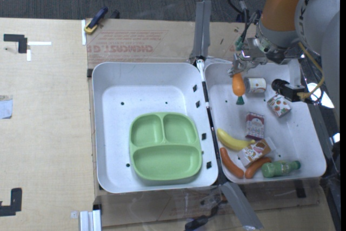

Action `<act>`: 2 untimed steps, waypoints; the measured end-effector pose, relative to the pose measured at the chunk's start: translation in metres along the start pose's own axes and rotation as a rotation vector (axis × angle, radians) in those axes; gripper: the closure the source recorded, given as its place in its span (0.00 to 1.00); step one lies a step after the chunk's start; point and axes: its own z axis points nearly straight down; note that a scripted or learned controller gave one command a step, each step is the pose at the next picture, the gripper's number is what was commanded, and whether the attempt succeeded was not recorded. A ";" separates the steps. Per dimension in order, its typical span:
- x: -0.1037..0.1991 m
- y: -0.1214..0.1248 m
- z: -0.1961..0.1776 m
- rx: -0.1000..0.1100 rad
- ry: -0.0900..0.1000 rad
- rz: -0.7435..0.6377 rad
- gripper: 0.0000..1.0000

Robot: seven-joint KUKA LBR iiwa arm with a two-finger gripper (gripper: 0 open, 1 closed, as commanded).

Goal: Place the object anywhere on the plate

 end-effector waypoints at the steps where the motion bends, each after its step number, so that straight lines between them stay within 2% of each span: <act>1: 0.000 0.000 -0.009 0.000 -0.002 -0.003 1.00; 2: 0.061 -0.064 0.000 0.001 0.001 -0.007 1.00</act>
